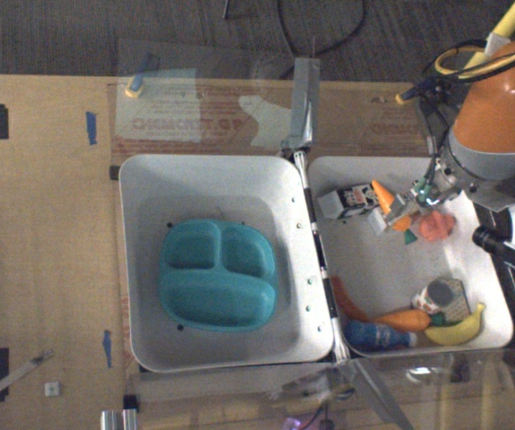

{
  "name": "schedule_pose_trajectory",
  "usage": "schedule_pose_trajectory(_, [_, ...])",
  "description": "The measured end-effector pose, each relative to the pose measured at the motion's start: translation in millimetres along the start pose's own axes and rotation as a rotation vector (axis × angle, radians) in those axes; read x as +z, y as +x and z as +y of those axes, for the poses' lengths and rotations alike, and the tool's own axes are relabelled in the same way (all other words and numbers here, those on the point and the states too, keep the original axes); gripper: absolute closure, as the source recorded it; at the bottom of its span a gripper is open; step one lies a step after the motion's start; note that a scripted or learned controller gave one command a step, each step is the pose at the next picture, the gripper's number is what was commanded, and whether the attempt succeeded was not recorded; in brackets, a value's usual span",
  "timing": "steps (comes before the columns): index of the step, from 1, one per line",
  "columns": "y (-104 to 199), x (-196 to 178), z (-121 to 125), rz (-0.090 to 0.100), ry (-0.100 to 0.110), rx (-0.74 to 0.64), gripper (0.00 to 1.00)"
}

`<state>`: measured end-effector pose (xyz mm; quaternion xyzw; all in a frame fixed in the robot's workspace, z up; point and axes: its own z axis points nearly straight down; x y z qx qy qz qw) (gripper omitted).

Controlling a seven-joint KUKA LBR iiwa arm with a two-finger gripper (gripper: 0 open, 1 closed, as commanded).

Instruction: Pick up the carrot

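A small orange carrot (382, 193) with a green top lies slantwise in the upper part of the right bin (494, 280). Its pointed end sticks out up-left and its green end down-right of my gripper (397, 210). The gripper comes in from the right under the orange-banded wrist and sits across the carrot's middle, shut on it. The carrot's middle is hidden by the fingers. I cannot tell whether the carrot is off the bin floor.
Beside the carrot are a small white carton (351, 200) and a pink lump (436, 227). Along the right bin's front lie a red chili (347, 301), a longer orange vegetable (402, 319), a blue can (375, 337), a banana (459, 326) and a grey round item (445, 294). The left bin (150, 195) holds a teal divided plate (217, 274).
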<state>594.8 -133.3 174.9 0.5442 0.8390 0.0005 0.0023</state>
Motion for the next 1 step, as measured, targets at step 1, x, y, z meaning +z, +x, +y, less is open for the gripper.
schedule_pose_trajectory(1, [51.4,-10.5,-0.5,0.003,0.003,-0.066,1.00])
